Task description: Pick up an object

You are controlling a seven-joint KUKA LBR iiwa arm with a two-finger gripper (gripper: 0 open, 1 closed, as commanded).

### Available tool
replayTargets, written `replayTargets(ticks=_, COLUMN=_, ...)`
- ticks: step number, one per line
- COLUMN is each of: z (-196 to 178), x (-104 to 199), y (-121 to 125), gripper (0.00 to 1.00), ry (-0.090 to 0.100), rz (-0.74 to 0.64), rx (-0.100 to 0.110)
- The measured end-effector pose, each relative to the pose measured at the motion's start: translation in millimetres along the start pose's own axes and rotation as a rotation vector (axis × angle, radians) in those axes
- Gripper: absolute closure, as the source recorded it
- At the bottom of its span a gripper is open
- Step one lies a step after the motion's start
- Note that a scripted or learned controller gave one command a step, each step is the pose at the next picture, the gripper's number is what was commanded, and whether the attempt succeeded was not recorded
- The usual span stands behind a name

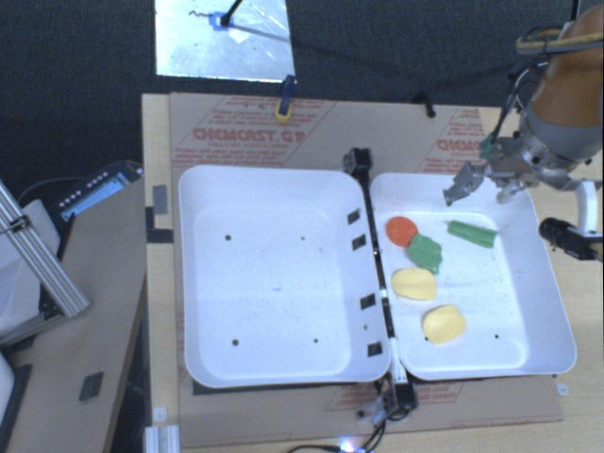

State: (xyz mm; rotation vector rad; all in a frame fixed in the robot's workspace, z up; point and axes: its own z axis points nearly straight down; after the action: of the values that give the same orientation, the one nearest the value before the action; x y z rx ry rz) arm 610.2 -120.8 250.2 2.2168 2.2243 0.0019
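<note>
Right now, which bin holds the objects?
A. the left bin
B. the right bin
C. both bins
B: the orange piece, two green pieces and two yellow pieces all lie in the right bin.

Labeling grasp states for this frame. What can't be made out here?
- Claw: two fingers spread above the right bin's far rim in the camera view; nothing shows between them, though the tips are small and soft.
- Arm: cut off by the top and right edges.
- Dark green piece: overlaps the red-orange round piece; contact unclear.
- Two yellow pieces: too blurred to identify.
</note>
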Motion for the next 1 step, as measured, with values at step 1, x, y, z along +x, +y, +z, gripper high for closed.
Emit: replayTargets(ticks=1, z=69.6, x=57.1, y=-80.0, gripper=0.0, ry=0.004, rz=-0.003, rx=0.012)
